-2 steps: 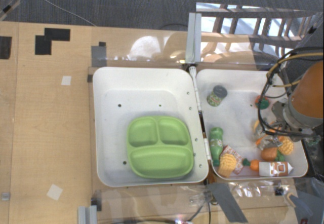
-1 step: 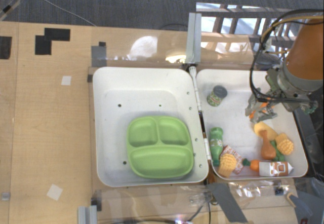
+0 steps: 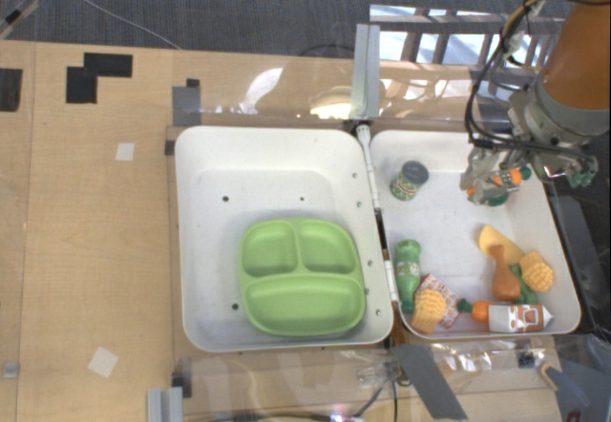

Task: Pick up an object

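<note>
Pale wooden bench (image 3: pixel 86 248) carries two shallow white bins side by side, seen from above. Nearest the camera, along the front edge of the right bin (image 3: pixel 449 215), lie a white bottle with a brown label (image 3: pixel 520 319), a small orange piece (image 3: pixel 479 311), a yellow corn cob (image 3: pixel 431 306) and a green bottle (image 3: pixel 409 269). Just behind them rest a brown drumstick (image 3: pixel 505 278), a second corn cob (image 3: pixel 537 270) and a yellow wedge (image 3: pixel 495 241). The left bin (image 3: pixel 205 191) holds a green divided plate (image 3: pixel 303 276). Farther back, a small tin can (image 3: pixel 410 180) stands in the right bin. At the rear right, the gripper (image 3: pixel 493 183) hangs low over the bin with a small orange-and-green object (image 3: pixel 509 179) at its fingertips; whether the fingers pinch it cannot be told.
</note>
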`<act>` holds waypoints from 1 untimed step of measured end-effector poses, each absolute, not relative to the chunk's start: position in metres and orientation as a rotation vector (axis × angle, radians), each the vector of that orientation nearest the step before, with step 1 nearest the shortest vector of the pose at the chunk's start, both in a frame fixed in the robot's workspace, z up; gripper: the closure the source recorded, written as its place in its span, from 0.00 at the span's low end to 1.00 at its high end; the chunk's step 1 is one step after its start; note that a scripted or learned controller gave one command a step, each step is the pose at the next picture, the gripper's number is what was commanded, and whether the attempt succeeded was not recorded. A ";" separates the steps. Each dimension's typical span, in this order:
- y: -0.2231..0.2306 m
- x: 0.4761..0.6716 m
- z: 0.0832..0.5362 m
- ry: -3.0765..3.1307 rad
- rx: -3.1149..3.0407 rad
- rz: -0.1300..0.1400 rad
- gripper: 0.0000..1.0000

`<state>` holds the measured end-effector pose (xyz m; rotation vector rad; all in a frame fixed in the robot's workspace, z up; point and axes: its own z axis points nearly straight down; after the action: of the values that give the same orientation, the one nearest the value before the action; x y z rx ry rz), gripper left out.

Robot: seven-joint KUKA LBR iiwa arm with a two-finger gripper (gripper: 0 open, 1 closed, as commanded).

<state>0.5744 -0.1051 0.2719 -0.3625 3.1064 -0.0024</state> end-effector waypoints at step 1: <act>-0.141 0.527 0.220 3.037 -0.776 -0.004 1.00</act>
<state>0.5272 -0.1407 0.2202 -0.7756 3.0374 -0.0036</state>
